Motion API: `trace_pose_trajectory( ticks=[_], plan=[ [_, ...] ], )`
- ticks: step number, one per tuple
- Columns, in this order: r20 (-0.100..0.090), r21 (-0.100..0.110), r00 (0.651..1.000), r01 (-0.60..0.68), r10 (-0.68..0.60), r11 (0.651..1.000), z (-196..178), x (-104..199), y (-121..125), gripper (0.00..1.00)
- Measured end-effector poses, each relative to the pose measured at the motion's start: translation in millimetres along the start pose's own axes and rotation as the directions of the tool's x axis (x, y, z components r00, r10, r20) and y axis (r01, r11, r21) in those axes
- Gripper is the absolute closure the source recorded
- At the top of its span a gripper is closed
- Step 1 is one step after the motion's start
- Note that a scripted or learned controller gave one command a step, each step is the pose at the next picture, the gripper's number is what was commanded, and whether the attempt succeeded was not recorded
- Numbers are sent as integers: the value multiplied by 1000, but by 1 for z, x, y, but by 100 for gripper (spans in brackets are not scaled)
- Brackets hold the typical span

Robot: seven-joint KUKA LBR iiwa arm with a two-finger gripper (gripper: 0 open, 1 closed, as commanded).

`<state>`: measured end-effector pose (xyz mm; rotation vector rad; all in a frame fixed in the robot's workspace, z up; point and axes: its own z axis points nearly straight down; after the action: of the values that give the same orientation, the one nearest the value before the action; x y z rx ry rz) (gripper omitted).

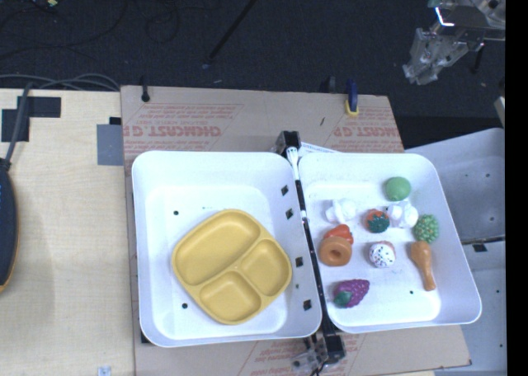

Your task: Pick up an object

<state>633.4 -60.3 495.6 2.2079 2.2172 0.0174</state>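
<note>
The gripper [426, 65] hangs at the upper right, above the dark floor beyond the bench, well apart from both bins. It is small and blurred against the background, so whether it is open or closed cannot be told. Nothing is seen held in it.

Two white bins sit side by side on a cardboard sheet [247, 123] printed with red lettering. The left bin [157, 201] holds a yellow plate [232, 265] with three compartments, lying flat and turned at an angle, near the bin's middle and lower right.

The right bin [454, 300] holds the small toy foods, gathered in its middle and upper right. A green ball [397, 188] lies nearest the far right corner. Just below it sit white pieces [403, 215], and another white piece [340, 211] lies to their left. Between them is a small red and green item [378, 221]. A green broccoli [426, 227] lies near the right wall, with an orange carrot [423, 264] just below it, pointing toward the near edge. A brown donut [335, 251] sits to the left, touching a red piece [341, 233] at its upper side. A white speckled ball [381, 255] lies between the donut and the carrot. A purple grape bunch [351, 292] with a green tip lies nearest the front, apart from the rest.

A blue and yellow clamp [352, 99] stands at the far edge of the cardboard.
</note>
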Motion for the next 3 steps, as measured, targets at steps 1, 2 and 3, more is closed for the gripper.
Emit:
trace_pose_trajectory(
  ticks=[1, 2, 3],
  plan=[
    [-2, 27, 1000, -2, 2, 1000, 83, 20, 8, 100],
    [-1, 22, 1000, -2, 2, 1000, 101, 54, 9, 100],
    [-2, 23, 1000, 0, 0, 1000, 124, 97, 8, 100]
  ],
)
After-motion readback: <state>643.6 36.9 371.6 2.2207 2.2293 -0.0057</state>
